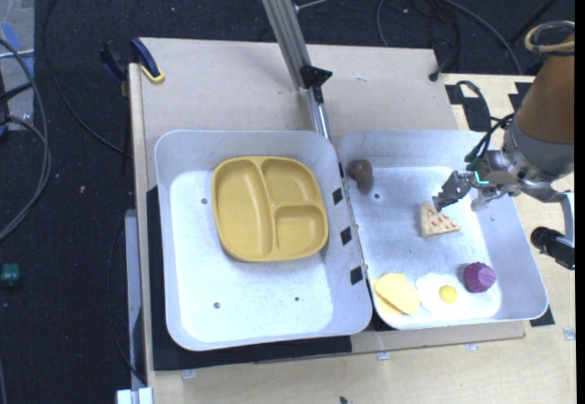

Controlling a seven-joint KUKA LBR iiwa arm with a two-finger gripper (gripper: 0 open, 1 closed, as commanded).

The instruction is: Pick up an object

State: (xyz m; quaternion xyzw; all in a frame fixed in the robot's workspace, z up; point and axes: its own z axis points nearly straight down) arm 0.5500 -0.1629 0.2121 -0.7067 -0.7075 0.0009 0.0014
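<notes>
Gripper [454, 193] hangs low over the right bin [402, 155], just above and touching-close to the toast-like wedge [440, 222] — whether its fingers are spread or pressed together cannot be told; near the bin's front edge lie a yellow slice [395, 292], a fried egg [442, 292] and a purple piece [478, 277]; a brown lump [361, 173] sits at the far left corner; the left bin [183, 210] holds a yellow divided tray [270, 208]
</notes>
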